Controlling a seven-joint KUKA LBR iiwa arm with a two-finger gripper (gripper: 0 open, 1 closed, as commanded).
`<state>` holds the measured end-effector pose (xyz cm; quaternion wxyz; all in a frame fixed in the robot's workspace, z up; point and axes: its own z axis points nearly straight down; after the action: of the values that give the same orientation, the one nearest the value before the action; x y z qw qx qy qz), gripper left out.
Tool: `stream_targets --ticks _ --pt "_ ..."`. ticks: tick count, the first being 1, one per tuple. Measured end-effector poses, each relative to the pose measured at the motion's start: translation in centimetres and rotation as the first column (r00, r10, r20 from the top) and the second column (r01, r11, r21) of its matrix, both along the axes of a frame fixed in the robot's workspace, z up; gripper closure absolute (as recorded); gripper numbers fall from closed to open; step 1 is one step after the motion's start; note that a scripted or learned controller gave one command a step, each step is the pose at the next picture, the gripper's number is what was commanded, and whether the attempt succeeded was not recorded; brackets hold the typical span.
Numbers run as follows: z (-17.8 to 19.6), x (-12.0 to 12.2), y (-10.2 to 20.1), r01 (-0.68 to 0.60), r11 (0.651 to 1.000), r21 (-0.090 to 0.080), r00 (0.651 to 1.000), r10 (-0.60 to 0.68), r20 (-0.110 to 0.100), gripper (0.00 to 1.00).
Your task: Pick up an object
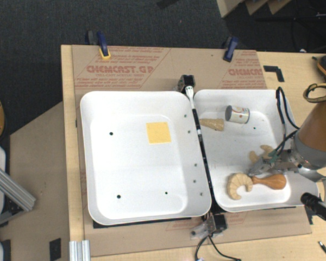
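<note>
Even overhead light, soft shadows, mild glare on white bins (pixel 98 145), slightly soft focus.

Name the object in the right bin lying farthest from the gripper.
The small white cylinder, on its side near the right bin's far wall. The croissant and brown drumstick lie beside the gripper.

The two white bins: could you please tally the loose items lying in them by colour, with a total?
Yellow: 1, the flat square in the left bin.
White and grey: 1, the small cylinder in the right bin.
Tan or brown: 4, the wedge, the croissant, the drumstick shape and a small piece beside the gripper.
Total: 6
</note>
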<state>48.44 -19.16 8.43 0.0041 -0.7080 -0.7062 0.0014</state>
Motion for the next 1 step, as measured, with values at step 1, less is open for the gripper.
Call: stream_targets --ticks 1 --pt "1.05 0.39 -0.06 0.000 1.000 -0.004 1.000 0.000 0.009 1.00"
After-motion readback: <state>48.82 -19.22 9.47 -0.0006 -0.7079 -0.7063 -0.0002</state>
